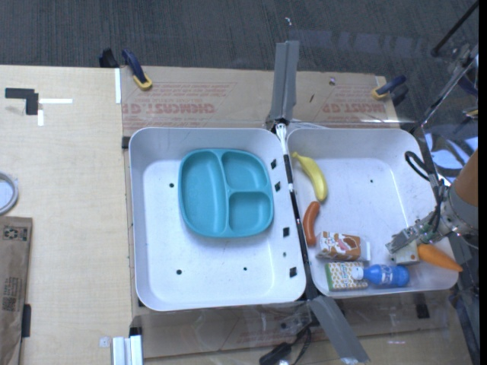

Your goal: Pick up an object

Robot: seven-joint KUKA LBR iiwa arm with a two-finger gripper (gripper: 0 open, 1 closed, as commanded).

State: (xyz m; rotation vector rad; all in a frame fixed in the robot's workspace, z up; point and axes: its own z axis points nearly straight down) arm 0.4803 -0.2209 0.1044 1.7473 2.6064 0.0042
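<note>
In the right bin (358, 147), a yellow banana (313, 176) lies near the back left. An orange-red sausage (310, 223) lies below it. A brown snack packet (340, 245) and a bottle with a blue end (365, 275) lie along the front wall. An orange carrot (440, 258) rests at the bin's front right corner. My gripper (404, 246) hangs low in that corner, just left of the carrot and above the bottle's blue end. I cannot see whether it touches the carrot.
The left bin (152, 219) holds a teal divided plate (226, 192). A grey divider bar (285, 82) stands between the bins at the back. Clamps (137, 68) hold the cardboard behind. Black cables (422, 169) hang over the right bin's right side.
</note>
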